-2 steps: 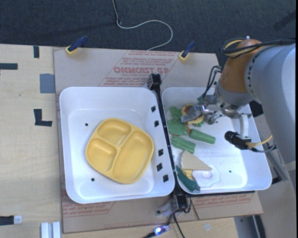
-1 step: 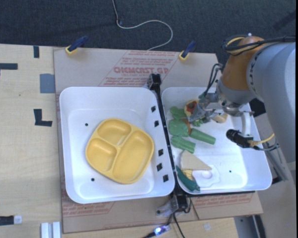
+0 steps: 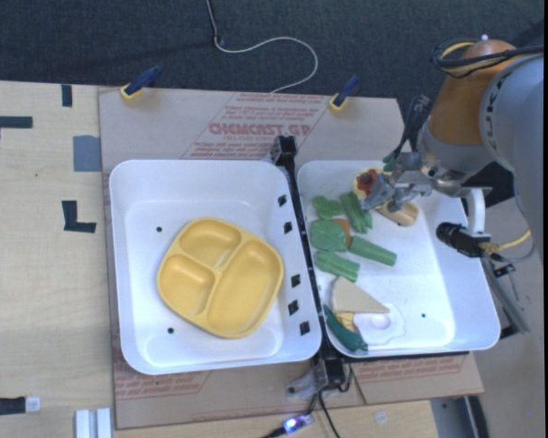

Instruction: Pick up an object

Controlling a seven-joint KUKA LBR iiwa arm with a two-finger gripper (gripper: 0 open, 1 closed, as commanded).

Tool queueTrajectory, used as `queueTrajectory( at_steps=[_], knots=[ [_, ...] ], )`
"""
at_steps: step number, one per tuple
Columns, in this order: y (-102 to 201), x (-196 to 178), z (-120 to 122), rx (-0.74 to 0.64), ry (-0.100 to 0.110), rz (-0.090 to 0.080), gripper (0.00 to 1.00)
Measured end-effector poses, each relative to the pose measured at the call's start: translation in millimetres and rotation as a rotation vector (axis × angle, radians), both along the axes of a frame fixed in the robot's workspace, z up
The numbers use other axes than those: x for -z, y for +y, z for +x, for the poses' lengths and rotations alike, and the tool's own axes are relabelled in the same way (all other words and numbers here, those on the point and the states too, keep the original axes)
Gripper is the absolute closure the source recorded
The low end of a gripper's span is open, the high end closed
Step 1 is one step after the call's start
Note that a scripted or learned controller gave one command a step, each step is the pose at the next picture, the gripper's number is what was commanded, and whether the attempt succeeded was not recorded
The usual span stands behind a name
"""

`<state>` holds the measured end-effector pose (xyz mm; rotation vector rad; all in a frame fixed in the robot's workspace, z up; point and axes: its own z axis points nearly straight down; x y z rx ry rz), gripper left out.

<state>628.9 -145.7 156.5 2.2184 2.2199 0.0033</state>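
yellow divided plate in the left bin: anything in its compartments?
Empty. The yellow plate lies flat, right side up, in the left bin; all three compartments show bare yellow.

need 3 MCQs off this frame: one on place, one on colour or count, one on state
1. Where does the divided plate lie?
A. in the left bin
B. in the right bin
C. on the cardboard outside both bins

2. What colour is that plate?
A. blue
B. yellow
C. red

3. How does the plate sit?
A. upside down
B. on edge against the bin wall
C. flat, with its compartments facing up

Answers:
1. A: it rests on the floor of the left bin, while the green toy pieces lie in the right bin.
2. B: its whole surface is yellow.
3. C: its three hollow compartments are all visible from above.
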Motion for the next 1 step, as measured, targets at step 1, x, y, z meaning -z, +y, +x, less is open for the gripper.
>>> queueTrajectory(
  at_steps=[1],
  knots=[
    [-8.3, -54.6, 6.3, -0.001, -0.001, -0.001, 1.00]
  ],
)
